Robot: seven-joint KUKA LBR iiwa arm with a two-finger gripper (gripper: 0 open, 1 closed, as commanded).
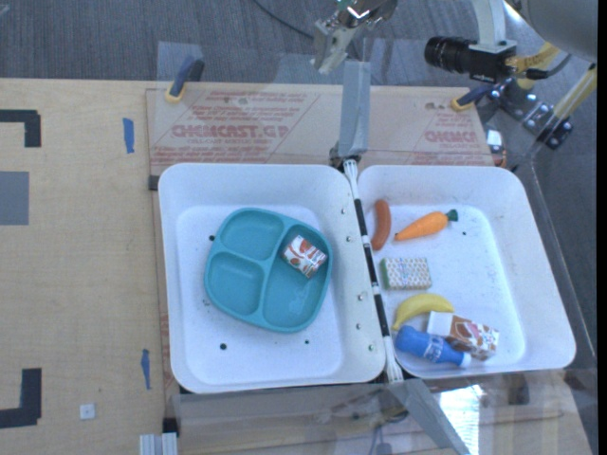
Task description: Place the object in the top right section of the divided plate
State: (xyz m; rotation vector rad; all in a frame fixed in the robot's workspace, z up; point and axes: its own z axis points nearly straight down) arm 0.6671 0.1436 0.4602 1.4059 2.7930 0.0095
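A: The gripper [343, 28] hangs at the top of the view, beyond the far edge of both bins; its fingers look parted, with nothing between them.

B: And the big things?

A: The left bin [185, 282] bears a teal divided plate [232, 278]. The right bin [531, 254] sits just beside it, edges touching.

B: Where is the object?

A: A small carton [304, 255], white with red-brown print, lies tilted in the plate's top right section.

B: What lies in the right bin?

A: A blue bottle [429, 347] at the near edge, a banana [422, 306] just above it, a carrot [425, 226], a sausage [381, 224], a speckled sponge [407, 273], and a brown packet [472, 336] beside the bottle.
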